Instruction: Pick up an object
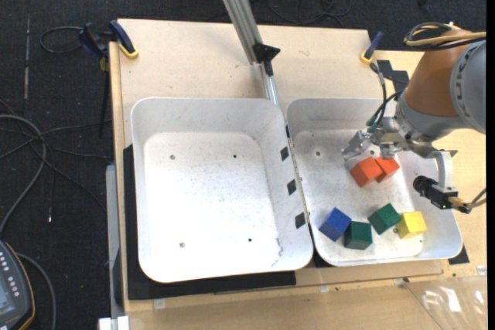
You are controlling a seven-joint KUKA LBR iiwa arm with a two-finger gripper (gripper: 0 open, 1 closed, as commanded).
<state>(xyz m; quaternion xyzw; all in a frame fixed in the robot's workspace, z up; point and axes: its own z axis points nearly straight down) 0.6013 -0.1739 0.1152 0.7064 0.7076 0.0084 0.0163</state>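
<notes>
We see the gripper just above the orange block in the right bin; we cannot tell its opening.

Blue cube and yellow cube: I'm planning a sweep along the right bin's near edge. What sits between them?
In the camera view, two green cubes lie between the blue cube and the yellow cube: a darker one beside the blue, a lighter one nearer the yellow.

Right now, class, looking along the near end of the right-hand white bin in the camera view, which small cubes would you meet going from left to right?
Blue cube → dark green cube → lighter green cube → yellow cube.
</notes>
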